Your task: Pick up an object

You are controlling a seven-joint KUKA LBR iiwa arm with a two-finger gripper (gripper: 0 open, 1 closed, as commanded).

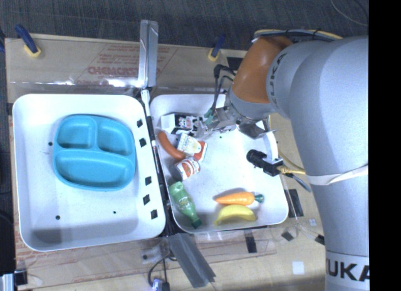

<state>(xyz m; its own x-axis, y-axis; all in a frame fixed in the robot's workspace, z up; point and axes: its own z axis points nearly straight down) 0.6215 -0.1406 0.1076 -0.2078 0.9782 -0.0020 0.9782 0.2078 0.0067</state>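
Note:
My gripper [210, 124] hangs low over the back of the right bin [276, 211], just right of a small black-and-white packet [182, 121]. A red-and-white carton [192, 145] lies right below and left of the gripper, with a reddish sausage [168, 145] beside it. Further forward are a small can [188, 168], a green bottle [184, 201], an orange carrot [235, 198] and a yellow banana [235, 214]. I see nothing clearly held.
The left bin [31, 177] holds a blue compartment plate [94, 152]. A black fitting [262, 161] juts over the right bin's right side. The arm's big grey body [326, 121] covers the bench to the right. Bare floor of the right bin lies in its middle.

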